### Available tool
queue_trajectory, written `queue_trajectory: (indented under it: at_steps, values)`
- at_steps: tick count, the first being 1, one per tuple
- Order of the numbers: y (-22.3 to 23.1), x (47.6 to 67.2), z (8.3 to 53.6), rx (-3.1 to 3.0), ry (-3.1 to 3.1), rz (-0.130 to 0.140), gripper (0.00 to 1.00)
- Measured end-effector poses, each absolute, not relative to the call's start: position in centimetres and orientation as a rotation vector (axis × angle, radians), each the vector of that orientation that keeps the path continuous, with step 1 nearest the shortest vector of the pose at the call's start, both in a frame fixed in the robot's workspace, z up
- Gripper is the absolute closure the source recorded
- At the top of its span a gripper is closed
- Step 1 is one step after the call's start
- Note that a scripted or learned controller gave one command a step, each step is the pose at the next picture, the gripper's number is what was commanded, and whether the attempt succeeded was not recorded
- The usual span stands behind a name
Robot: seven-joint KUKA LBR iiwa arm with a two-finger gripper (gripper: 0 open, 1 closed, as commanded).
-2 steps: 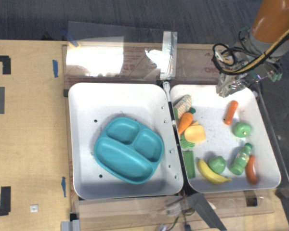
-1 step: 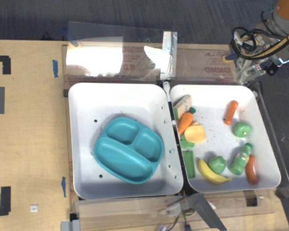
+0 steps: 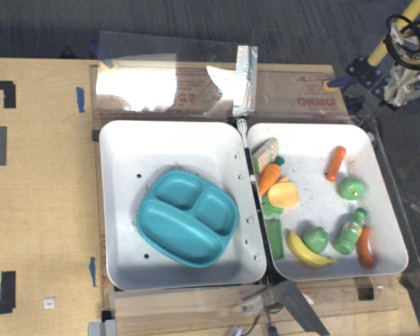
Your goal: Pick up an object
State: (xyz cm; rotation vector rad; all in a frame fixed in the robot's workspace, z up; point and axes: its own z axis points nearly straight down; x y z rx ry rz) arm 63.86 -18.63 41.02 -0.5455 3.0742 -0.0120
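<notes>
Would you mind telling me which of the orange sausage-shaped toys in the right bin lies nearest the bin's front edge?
The orange sausage at the front right corner, beside the green bottle; the other one lies near the back.

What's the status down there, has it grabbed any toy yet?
Gripper parked off the bins, top right, nothing grabbed. Toy food loose in right bin: banana, carrot. Teal divided plate in left bin.
</notes>
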Motion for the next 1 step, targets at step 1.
queue_trajectory:
  at_steps: [1]
  values:
    - [-22.32,66.76,43.01,-0.646,3.064,-0.004,1.0]
